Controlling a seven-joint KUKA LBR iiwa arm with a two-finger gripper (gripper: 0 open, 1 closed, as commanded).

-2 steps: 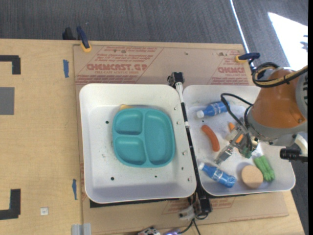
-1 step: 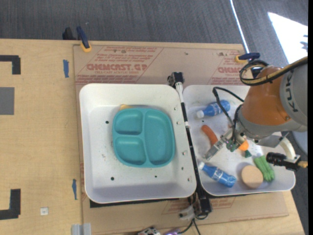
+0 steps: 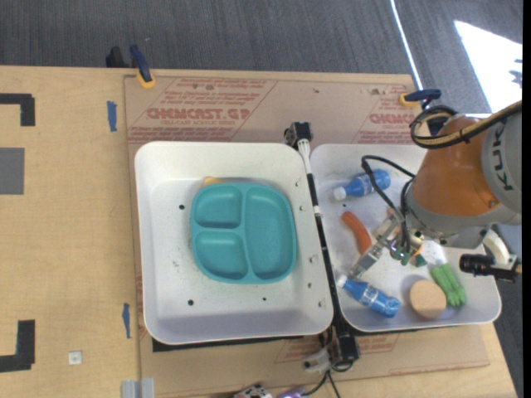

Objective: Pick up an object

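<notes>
Teal plastic plate [image 3: 244,230], rounded square with three moulded compartments, lies flat in the left bin [image 3: 158,222], centre of frame. A sliver of something yellow-orange pokes out from under its upper left edge. Both bins are shallow glossy white trays with rounded corners, side by side on a tan cardboard sheet printed with red lettering, over a pale wood desk [image 3: 58,247].

Right bin [image 3: 485,309] at right of frame holds the small objects: a clear bottle with blue cap and label [image 3: 362,186] lying near its upper left; an orange carrot-shaped piece [image 3: 358,231], smooth and tapered, at left centre; a second blue bottle [image 3: 372,298] lying at lower left; a round tan disc-like piece [image 3: 428,298] at lower right, touching a bumpy green oblong piece [image 3: 447,283] just right of it.

Grey arm with a glossy orange band reaches in from the right. Gripper [image 3: 366,260] sits low in the right bin, thin metal fingers pointing lower left, tips between the carrot piece and the lower bottle. Fingers look slightly parted, nothing visible between them. Black cables loop beside the wrist.
</notes>
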